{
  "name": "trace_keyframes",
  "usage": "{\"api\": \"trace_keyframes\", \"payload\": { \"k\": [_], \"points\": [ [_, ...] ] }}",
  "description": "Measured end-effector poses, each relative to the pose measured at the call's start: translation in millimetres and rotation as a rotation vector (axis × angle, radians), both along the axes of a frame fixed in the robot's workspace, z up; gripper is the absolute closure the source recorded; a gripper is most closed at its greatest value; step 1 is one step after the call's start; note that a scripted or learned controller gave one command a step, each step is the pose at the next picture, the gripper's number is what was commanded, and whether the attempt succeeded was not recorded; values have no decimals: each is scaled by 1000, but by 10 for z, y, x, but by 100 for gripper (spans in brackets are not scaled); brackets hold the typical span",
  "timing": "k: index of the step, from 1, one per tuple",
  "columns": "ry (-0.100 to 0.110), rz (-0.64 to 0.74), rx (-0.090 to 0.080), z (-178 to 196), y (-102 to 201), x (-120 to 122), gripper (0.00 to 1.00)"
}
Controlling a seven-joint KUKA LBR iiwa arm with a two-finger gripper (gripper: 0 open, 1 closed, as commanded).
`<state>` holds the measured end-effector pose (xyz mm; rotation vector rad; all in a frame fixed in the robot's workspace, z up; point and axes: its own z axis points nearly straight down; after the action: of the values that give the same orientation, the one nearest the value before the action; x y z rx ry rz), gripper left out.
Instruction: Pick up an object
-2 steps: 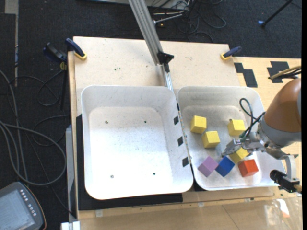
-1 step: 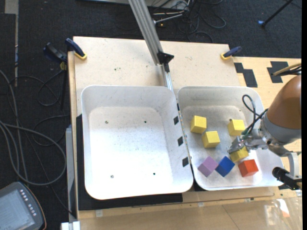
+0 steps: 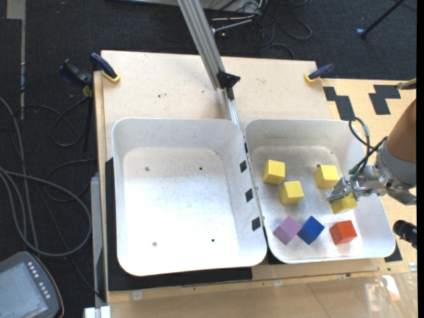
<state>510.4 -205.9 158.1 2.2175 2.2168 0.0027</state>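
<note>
The gripper (image 3: 344, 193) sits low over the right side of the right bin (image 3: 265, 132), its fingers closed narrowly around a yellow block (image 3: 344, 205), which shows tilted just under the fingertips, between them and the bin floor; whether the block is lifted clear of the floor cannot be told. Just up and to the left of it lies a second yellow cube (image 3: 326, 175), close to the held one. Further left rest two more yellow cubes, one (image 3: 291, 191) near the bin's middle and one (image 3: 273, 171) up and left of that, nearer the divide between the bins. Along the near side of the same bin stand a red cube (image 3: 343, 231), just below the held block, a blue cube (image 3: 311, 229) to its left, and a purple cube (image 3: 287, 230) touching or nearly touching the blue one. The arm (image 3: 401, 152) comes in from the right, a dark cable looping above the wrist. The left bin (image 3: 122, 197) lies alongside, its wall meeting the right bin's. Both bins rest on the pale tabletop (image 3: 172, 78), with yellow-tipped clamps (image 3: 106, 68) at its far corners and a metal pole (image 3: 202, 35) slanting down to the far edge between the bins.
</note>
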Motion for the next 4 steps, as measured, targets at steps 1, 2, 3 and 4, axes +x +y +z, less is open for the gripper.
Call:
{"api": "trace_keyframes", "payload": {
  "k": [1,2,3,4],
  "points": [
    [0,3,0,458,-5,17,100],
    [6,8,5,406,583,17,100],
    [6,9,5,376,1103,64,100],
    [3,9,4,527,1581,76,100]
  ]
}}
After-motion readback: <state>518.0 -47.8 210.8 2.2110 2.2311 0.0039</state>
